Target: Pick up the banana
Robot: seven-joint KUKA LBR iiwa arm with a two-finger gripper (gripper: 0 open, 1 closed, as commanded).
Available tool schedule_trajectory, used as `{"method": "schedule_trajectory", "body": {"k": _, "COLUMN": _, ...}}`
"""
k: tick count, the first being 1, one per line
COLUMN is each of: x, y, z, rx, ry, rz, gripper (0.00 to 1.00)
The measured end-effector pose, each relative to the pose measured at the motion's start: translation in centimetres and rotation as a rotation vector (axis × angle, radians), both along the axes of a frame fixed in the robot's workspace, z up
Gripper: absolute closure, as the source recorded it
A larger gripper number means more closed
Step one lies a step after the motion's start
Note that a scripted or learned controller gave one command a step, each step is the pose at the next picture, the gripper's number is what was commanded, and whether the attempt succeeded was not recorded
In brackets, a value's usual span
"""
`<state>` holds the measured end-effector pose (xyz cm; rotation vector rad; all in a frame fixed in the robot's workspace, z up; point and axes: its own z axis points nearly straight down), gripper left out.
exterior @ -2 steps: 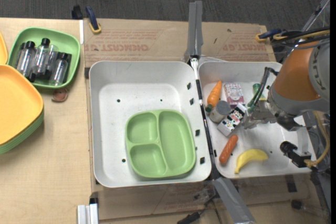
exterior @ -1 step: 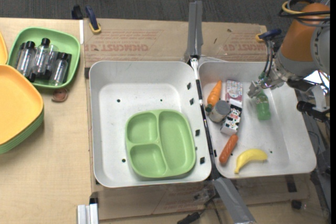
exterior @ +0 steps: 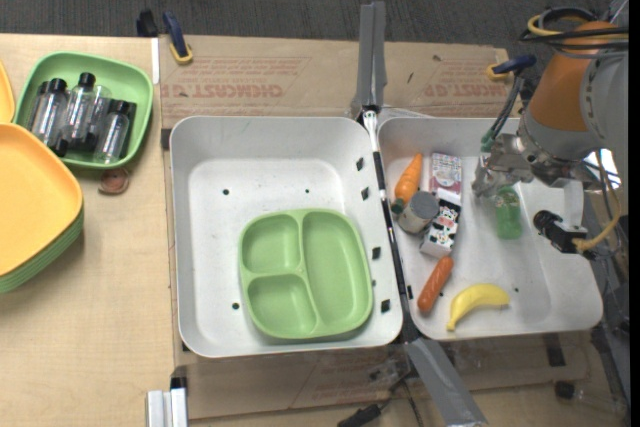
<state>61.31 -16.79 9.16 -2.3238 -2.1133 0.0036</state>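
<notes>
Yellow banana (exterior: 477,301) lies well apart from the arm's fingers (exterior: 492,183).

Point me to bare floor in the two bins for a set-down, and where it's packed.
Left bin: bare floor all round the green divided plate, widest along the top edge. Right bin: bare patch right of the banana, below the claw and green item. Packed: right bin's left side, with carrots, can, cartons.
</notes>
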Motion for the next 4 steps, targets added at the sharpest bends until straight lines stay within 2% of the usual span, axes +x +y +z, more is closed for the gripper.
{"method": "schedule_trajectory", "body": {"k": 1, "x": 0.0, "y": -0.3, "z": 0.0, "rx": -0.001, "ry": 0.000, "rz": -0.331, "gripper": 1.00}}
{"method": "schedule_trajectory", "body": {"k": 3, "x": 1.4, "y": -0.4, "z": -0.1, "rx": -0.002, "ry": 0.001, "rz": -0.799, "gripper": 1.00}}
{"method": "schedule_trajectory", "body": {"k": 4, "x": -0.8, "y": -1.0, "z": 12.1, "rx": -0.003, "ry": 0.001, "rz": -1.132, "gripper": 1.00}}
